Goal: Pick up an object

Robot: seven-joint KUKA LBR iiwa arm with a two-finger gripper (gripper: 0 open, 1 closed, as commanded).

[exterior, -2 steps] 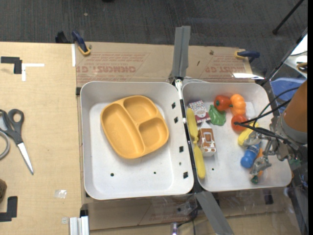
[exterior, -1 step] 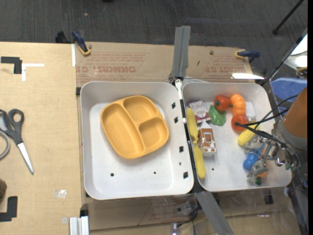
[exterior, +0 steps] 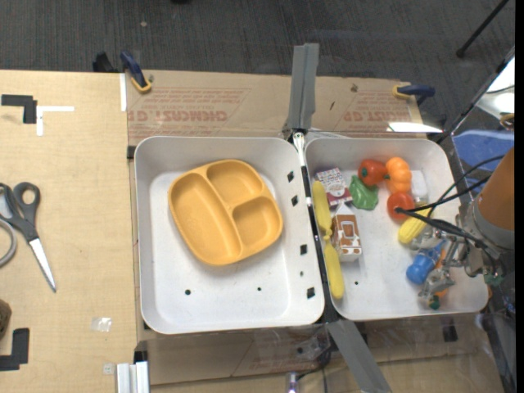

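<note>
Lying in the right bin [exterior: 385, 305], the blue object [exterior: 422, 267] sits just beside our gripper [exterior: 442, 281], near the bin's right wall. A yellow piece [exterior: 412, 232] and a red tomato [exterior: 400, 204] crowd above it; bare floor opens toward the small carton [exterior: 347, 237]. We cannot tell the gripper's state. The left bin [exterior: 221, 305] holds a yellow divided plate [exterior: 225, 211].

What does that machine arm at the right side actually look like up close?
The arm shows an orange-brown rounded section at the picture's right edge. Thin black cables run from it over the right bin. The gripper is a cluster of grey metal parts, too blurred for finer detail.
</note>
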